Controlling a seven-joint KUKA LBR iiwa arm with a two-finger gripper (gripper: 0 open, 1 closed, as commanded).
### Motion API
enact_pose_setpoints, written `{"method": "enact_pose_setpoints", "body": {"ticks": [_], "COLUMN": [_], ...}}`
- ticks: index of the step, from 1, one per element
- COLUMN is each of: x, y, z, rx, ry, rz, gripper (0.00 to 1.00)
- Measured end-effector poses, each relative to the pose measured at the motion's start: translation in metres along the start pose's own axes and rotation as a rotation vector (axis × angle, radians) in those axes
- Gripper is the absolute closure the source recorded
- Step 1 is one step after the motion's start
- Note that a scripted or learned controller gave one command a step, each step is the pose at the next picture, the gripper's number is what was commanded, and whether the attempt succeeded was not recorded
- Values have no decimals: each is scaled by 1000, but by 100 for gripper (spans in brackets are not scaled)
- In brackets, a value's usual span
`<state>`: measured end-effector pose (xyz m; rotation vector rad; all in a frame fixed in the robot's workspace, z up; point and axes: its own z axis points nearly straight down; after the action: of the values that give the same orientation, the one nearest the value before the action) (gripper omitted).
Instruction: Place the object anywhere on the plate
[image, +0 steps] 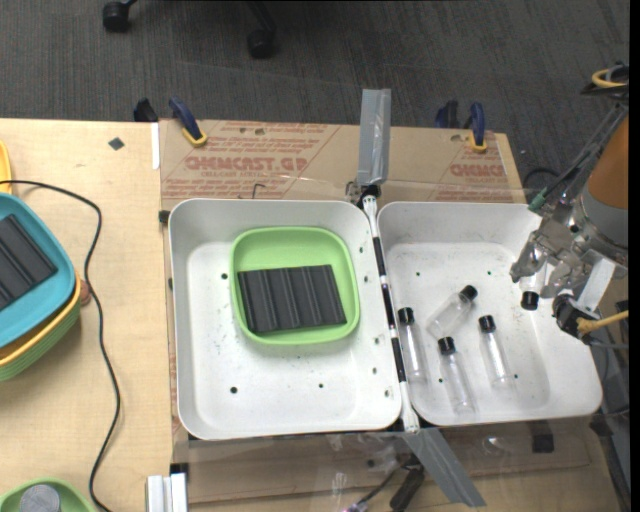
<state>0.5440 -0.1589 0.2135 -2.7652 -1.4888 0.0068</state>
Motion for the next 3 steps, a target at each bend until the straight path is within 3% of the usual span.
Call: {"method": "enact_pose_setpoints", "body": {"ticks": [1,3], "x": [0,-55], "y": [0,-8], "z": [0,-82], "rx": [0,0], "ry": [0,0], "rz": [0,551], "gripper": [0,0]}}
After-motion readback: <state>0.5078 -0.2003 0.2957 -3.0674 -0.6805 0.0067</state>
